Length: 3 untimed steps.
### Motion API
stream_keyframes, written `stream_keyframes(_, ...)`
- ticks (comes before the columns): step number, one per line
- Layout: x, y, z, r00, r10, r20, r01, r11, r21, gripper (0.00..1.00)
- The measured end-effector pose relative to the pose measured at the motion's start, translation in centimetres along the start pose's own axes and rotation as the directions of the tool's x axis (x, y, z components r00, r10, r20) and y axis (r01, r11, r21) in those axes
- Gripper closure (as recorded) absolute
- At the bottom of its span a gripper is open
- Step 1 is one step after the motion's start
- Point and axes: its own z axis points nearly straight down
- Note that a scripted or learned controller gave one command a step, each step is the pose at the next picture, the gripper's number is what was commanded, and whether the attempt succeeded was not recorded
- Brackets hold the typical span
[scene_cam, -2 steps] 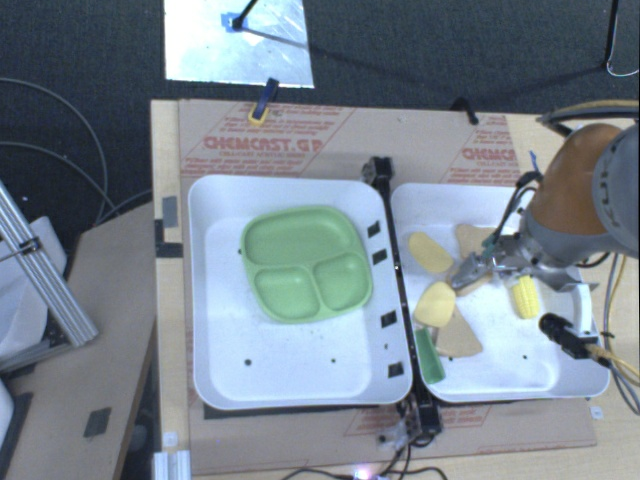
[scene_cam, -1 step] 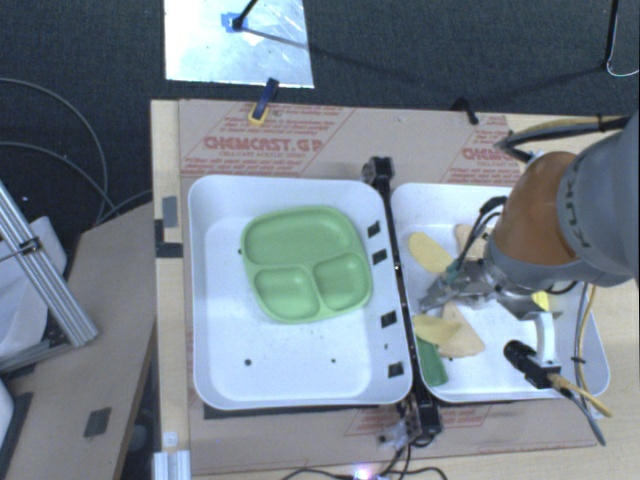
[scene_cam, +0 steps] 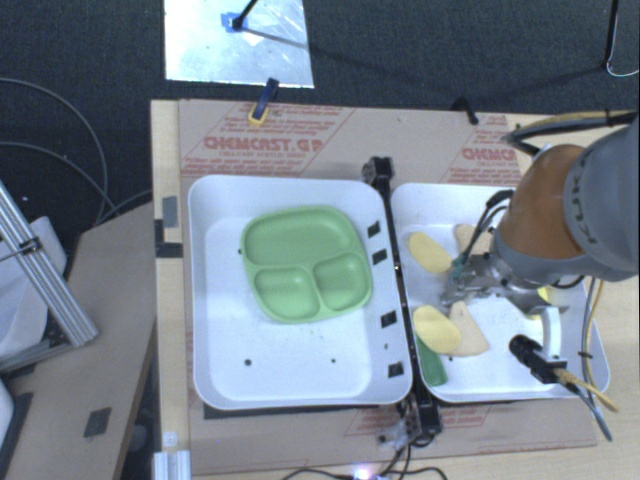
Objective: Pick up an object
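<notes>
Over the right bin (scene_cam: 425,203), my claw (scene_cam: 462,286) hangs low among the pieces lying there; whether it is open or closed, I cannot tell. A yellow piece (scene_cam: 430,253) lies just up-left of my claw, another yellow piece (scene_cam: 436,329) just below-left of it beside a tan piece (scene_cam: 472,334), and a green piece (scene_cam: 431,363) sits along that bin's lower left wall. The left bin (scene_cam: 215,368) holds a green divided plate (scene_cam: 305,263).
</notes>
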Motion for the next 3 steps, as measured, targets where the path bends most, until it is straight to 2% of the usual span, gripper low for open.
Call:
stream_keyframes(1,1.1,2.8,1.1,1.000,-0.003,0.000,0.003,1.000,0.000,1.00)
stream_keyframes(2,-0.5,2.0,1.1,1.000,0.002,0.001,-0.002,1.000,0.002,1.00)
stream_keyframes(3,7.8,-2.5,-9.4,1.000,-0.008,-0.001,0.008,1.000,-0.002,1.00)
